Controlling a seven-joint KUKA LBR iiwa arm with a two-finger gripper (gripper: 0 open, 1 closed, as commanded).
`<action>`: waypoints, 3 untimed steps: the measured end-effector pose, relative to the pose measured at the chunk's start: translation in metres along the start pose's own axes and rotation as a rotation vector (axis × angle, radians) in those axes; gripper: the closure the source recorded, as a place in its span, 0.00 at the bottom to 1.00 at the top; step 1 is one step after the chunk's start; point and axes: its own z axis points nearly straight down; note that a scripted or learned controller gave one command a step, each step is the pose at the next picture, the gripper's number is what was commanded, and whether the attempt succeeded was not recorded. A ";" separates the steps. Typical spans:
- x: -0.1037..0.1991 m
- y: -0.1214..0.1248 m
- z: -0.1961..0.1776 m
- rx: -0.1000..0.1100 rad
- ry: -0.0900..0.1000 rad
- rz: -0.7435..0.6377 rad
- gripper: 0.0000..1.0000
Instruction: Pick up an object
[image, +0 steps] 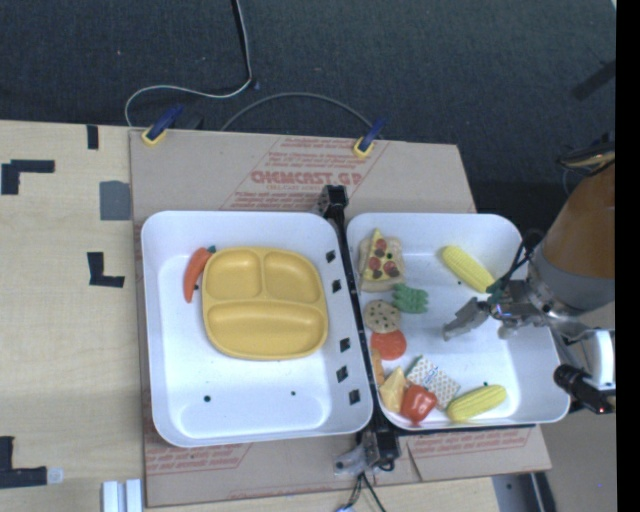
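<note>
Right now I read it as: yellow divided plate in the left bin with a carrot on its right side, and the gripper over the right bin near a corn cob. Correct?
Nearly. The camera view shows the carrot on the left side of the yellow divided plate, not its right. The rest stands: the plate lies in the left bin, and the gripper is over the right bin near a corn cob.

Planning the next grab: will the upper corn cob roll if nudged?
Probably: the corn looks rounded and elongated, so it may roll sideways. It lies on bare bin floor, with nothing alongside to stop it. Its smooth surface might slip in the pincer.
</note>
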 end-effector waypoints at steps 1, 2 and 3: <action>0.066 0.034 0.091 0.002 0.002 -0.006 0.00; 0.099 0.132 -0.002 -0.017 -0.001 -0.008 0.00; 0.065 0.176 0.108 0.005 -0.008 -0.002 0.00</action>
